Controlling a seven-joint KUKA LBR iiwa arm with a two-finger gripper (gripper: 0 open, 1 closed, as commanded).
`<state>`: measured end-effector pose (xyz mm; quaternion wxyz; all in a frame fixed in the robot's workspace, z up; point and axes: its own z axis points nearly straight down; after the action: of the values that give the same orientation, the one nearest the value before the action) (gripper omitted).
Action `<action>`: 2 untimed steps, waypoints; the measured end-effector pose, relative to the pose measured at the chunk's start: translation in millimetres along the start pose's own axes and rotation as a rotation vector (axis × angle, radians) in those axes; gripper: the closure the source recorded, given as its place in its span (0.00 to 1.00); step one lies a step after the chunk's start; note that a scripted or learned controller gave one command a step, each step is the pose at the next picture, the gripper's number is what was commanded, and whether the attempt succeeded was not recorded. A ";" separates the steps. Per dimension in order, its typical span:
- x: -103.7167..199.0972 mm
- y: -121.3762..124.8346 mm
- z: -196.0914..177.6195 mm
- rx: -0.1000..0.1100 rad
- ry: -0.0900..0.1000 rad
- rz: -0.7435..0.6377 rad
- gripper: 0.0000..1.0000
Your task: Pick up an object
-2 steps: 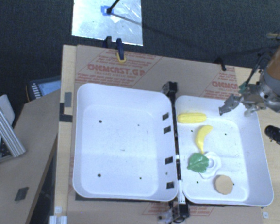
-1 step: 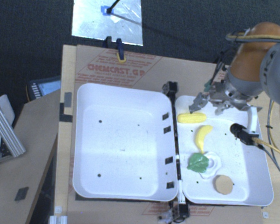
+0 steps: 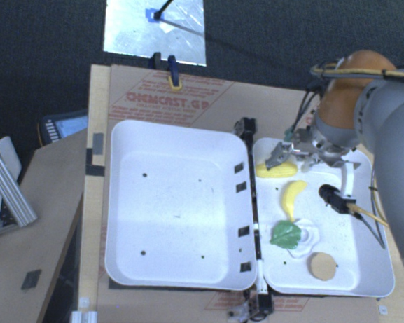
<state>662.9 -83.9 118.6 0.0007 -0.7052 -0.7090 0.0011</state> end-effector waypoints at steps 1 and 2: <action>-5.0 -26.2 36.0 0.000 0.001 0.004 0.00; 25.9 -47.1 -93.0 -0.016 0.001 -0.002 0.00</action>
<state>615.9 -58.1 211.7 -0.0048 -0.7046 -0.7096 -0.0051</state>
